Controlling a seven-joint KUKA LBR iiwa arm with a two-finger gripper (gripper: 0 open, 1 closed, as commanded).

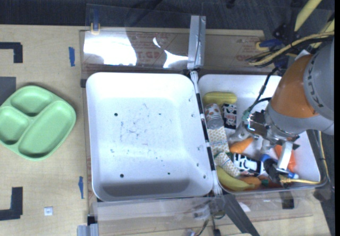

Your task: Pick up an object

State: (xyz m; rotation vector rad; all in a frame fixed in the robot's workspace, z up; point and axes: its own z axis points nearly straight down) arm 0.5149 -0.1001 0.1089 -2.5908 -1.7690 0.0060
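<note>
Down among the clutter of the right-hand shallow white bin (313,147), reaching in from the right with the grey, orange-banded wrist tilted over a small black-and-white patterned packet (245,163) just left of and below the two-finger gripper (270,151), grip state impossible to tell, nothing visibly held.

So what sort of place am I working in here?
Most likely a robotics lab bench set up for bin picking. Two shallow white plastic bins sit side by side on a wooden benchtop, blue tape marks are stuck to it, and black stand legs and yellow cables show behind.
</note>
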